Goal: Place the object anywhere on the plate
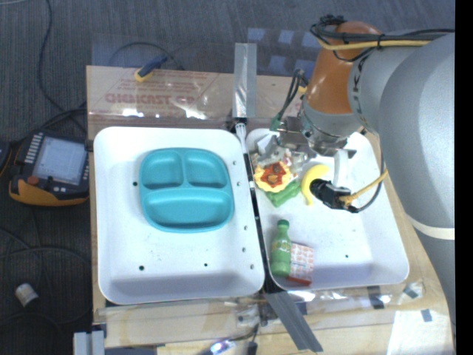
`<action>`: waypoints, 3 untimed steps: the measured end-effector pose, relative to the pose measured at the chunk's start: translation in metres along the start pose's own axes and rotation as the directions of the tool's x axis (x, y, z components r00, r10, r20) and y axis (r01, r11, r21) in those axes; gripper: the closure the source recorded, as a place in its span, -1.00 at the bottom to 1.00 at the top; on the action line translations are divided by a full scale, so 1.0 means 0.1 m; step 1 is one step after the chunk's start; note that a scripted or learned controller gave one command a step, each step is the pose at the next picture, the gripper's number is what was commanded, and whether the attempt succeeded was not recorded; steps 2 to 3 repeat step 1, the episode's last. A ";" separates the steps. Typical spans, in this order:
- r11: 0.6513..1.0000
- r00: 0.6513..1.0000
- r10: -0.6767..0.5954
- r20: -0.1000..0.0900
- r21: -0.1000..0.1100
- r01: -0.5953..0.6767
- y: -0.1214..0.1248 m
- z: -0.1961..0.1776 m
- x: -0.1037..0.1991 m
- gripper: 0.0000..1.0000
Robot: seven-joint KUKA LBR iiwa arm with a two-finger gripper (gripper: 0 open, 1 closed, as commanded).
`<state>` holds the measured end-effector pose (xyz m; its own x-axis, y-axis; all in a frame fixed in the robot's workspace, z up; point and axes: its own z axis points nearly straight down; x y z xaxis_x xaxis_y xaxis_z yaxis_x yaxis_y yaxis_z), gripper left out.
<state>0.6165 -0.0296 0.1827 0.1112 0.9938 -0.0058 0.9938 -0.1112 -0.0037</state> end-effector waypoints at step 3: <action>1.000 1.000 0.000 0.000 0.000 0.000 0.00 0.00 0.00 -1.00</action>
